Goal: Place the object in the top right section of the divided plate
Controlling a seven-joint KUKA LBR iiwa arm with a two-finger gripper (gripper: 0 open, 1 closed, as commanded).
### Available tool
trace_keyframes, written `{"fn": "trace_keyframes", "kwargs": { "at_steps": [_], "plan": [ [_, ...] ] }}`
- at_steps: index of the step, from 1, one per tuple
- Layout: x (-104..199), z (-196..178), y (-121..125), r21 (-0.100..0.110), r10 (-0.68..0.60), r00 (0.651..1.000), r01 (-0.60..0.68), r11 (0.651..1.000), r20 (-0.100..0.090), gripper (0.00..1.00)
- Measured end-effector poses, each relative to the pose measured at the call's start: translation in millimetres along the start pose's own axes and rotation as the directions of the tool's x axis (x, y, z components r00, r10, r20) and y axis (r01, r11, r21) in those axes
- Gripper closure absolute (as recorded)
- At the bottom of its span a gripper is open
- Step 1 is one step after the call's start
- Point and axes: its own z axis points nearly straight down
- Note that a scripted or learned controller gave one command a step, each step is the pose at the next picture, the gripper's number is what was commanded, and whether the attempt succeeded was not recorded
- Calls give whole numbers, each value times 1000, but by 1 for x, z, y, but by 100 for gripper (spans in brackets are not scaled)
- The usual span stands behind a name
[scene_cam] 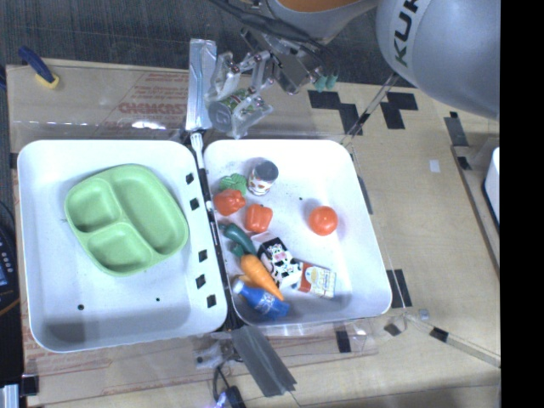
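My gripper (pixel 242 100) hung above the right bin's far rim, clenched on a small grey-green metallic can (pixel 228 109), probably light, rigid and slippery, best gripped across its sides. The green divided plate (pixel 127 218) sat in the left bin.

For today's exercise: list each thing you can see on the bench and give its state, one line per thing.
Divided plate: in the left bin, nothing in its sections.
Hand: above the right bin's far edge, apart from the toys.
Carrot: lying flat in the right bin.
Orange ball: alone, touching nothing.
Small can: upright near the far side.
Milk carton: lying on its side.
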Motion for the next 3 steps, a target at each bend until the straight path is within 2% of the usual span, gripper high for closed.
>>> {"fn": "trace_keyframes", "kwargs": {
  "at_steps": [1, 2, 3],
  "plan": [
    [17, -76, -32, 1, 77, 997, -77, 997, 0, 100],
    [2, -6, -2, -6, -438, 899, 438, 899, -3, 100],
    [-16, 68, 33, -8, -683, 731, 683, 731, -2, 100]
  ]
}}
